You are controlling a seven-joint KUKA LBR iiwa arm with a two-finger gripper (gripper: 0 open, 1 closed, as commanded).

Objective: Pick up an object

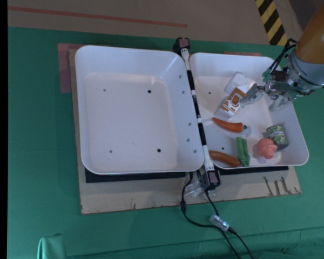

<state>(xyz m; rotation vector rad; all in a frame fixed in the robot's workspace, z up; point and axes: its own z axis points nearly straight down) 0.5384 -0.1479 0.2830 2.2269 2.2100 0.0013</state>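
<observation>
The tool (263, 94) is hanging over the right bin (297, 139), its fingers spreading wide and gripping nothing. Just to its left one white-and-orange carton (235, 94) is lying tilted, touching one finger. Below the tool, six things in all are sitting in this bin: the carton, one orange pepper (228, 125), one sausage (224, 158), one green pod (242, 150), one pink lump (266, 148) and one dark can (277, 136). Farther left, the second bin (97, 63) is resting on the worktop (38, 144).
</observation>
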